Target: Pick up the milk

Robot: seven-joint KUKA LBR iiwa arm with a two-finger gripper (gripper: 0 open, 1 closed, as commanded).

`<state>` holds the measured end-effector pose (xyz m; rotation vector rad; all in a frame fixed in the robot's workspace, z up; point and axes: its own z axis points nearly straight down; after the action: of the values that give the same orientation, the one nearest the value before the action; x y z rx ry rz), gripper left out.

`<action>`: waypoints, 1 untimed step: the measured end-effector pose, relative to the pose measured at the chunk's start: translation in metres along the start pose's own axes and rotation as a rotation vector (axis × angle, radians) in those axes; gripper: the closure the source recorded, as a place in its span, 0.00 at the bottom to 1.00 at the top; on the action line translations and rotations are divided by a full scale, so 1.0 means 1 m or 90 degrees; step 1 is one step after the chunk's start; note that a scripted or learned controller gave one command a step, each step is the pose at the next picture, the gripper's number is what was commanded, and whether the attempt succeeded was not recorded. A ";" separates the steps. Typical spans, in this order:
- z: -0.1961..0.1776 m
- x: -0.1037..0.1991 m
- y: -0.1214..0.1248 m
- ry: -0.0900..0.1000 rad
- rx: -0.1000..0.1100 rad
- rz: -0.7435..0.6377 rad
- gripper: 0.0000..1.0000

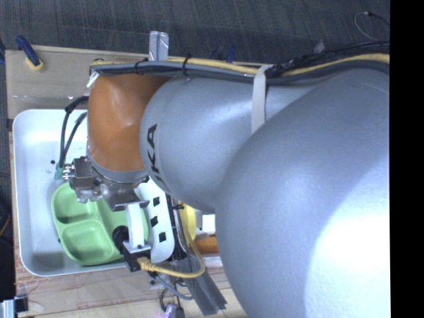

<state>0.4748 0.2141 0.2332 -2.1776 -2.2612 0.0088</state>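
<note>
The grey arm point(278, 177) with its orange band point(116, 121) covers most of the view. Its gripper point(142, 240) hangs at seven o'clock over the left white bin point(30, 177), just beside a green divided tray point(83, 227); its state cannot be told. No milk can be made out.

One fixed camera looks down aslant, close behind the arm point(278, 177), onto the white bin point(30, 177).

Dark grey carpet point(99, 12) lies beyond the pale wooden bench point(59, 65), under even light.
</note>
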 end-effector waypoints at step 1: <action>0.015 -0.008 0.000 0.000 0.001 0.157 1.00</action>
<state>0.4753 0.2064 0.2182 -2.4392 -1.9750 0.0102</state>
